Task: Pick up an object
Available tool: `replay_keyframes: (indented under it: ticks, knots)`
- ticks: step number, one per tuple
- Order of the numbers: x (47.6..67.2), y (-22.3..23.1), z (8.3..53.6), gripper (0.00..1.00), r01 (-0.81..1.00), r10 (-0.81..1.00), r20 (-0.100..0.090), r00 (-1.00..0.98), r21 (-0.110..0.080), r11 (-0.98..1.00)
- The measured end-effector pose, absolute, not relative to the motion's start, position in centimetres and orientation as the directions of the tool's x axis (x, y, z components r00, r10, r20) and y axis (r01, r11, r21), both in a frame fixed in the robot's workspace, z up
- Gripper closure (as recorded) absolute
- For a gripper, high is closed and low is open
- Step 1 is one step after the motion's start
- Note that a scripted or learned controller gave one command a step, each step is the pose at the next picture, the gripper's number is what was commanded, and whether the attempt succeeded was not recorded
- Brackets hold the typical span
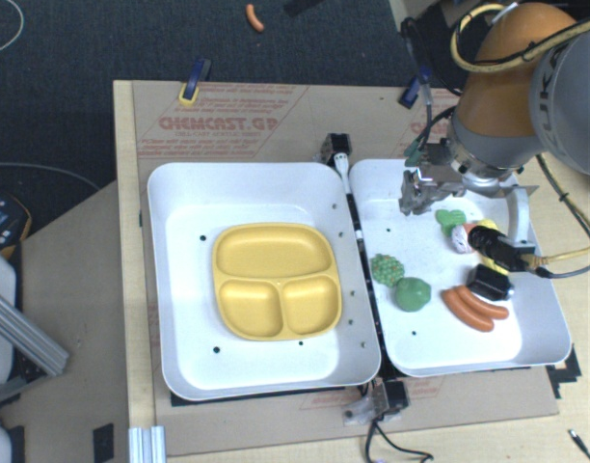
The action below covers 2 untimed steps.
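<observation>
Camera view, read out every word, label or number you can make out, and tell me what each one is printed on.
"CHEMCAST GP": large red letters on the flat brown board; the last letters are uncertain.
Smaller red line of print just above it on the same board: too blurred to read.

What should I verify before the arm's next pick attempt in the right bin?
1. Gripper over the right bin: ok.
2. Object in the grasp: cannot tell.
3. Hot dog lying apart from the green pieces: ok.
4. Broccoli separated from the round green piece: not ok, they lie against each other.
5. Yellow plate out of the way in the left bin: ok.
</observation>
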<state>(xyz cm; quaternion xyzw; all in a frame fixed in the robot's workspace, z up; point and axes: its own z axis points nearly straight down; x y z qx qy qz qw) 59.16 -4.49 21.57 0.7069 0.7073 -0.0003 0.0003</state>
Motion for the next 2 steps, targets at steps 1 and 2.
replay_keyframes:
  ticks: [1,2]
  knots:
    - [59.1,-4.5,23.5,1.00,1.000,1.000,-0.001,-0.001,0.005,0.001]
    - [58.6,-3.5,21.7,1.00,1.000,1.000,0.001,-0.001,-0.004,0.001]
